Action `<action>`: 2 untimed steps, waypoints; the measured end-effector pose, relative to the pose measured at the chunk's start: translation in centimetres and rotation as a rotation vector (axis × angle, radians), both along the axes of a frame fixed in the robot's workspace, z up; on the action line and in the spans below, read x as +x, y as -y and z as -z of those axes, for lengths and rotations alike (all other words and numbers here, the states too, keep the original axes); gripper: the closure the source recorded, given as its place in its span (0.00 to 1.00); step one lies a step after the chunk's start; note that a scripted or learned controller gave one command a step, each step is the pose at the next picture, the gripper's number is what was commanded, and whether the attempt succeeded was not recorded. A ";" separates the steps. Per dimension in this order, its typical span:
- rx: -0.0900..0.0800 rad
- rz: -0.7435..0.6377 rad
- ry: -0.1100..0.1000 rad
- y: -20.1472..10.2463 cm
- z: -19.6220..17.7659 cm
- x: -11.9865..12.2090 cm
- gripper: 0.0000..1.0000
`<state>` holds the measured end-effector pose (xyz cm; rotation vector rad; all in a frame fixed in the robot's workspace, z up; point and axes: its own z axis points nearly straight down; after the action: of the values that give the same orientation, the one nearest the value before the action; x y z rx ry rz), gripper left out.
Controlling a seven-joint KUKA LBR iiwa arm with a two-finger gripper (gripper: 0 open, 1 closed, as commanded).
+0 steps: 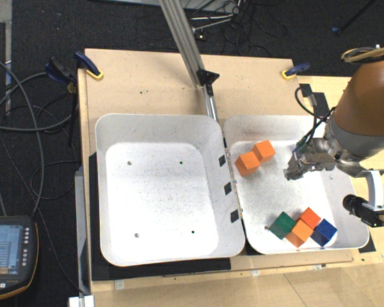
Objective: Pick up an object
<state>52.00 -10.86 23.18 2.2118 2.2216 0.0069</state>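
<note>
Two orange blocks [254,157] lie touching in the upper left of the right bin [345,190]. Near that bin's front edge sits a cluster: a green block [282,225], two orange blocks [303,225] and a blue block [324,232]. My gripper [295,171] hangs over the middle of the right bin, to the right of the upper orange pair and above the cluster. Nothing shows between its fingers, and their spacing is too dark to read.
The left bin [159,185] holds no blocks. A metal pole [185,34] slants down from the top to the seam between the bins. Clamps sit at the bench's back corners [88,66]. A tablet [6,254] and cables lie at the left.
</note>
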 end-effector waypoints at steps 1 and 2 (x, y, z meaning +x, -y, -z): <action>0.000 0.001 -0.003 0.0 -2.7 0.1 1.00; 0.002 -0.004 -0.006 -5.2 -2.2 1.9 1.00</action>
<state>53.91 -5.67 25.36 2.2118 2.2297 0.0020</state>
